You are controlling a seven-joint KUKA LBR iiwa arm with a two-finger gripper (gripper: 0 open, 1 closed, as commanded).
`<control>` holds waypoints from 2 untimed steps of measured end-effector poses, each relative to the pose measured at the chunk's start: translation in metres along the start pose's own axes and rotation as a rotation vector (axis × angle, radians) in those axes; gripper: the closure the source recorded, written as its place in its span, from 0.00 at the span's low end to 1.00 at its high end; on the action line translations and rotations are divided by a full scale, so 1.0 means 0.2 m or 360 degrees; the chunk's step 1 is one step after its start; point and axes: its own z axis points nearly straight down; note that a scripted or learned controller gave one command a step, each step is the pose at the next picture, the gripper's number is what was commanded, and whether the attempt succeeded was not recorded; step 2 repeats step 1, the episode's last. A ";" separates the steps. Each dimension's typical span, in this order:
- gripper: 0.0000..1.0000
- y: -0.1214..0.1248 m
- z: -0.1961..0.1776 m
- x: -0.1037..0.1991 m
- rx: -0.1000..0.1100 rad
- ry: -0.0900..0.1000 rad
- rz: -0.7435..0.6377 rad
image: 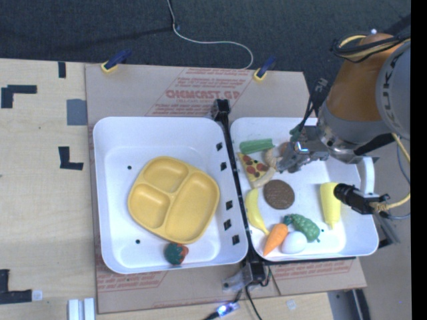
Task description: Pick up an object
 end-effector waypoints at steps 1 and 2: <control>1.00 0.02 0.02 0.03 0.0004 -0.0001 0.0000; 1.00 0.02 0.02 0.03 0.0004 -0.0001 0.0000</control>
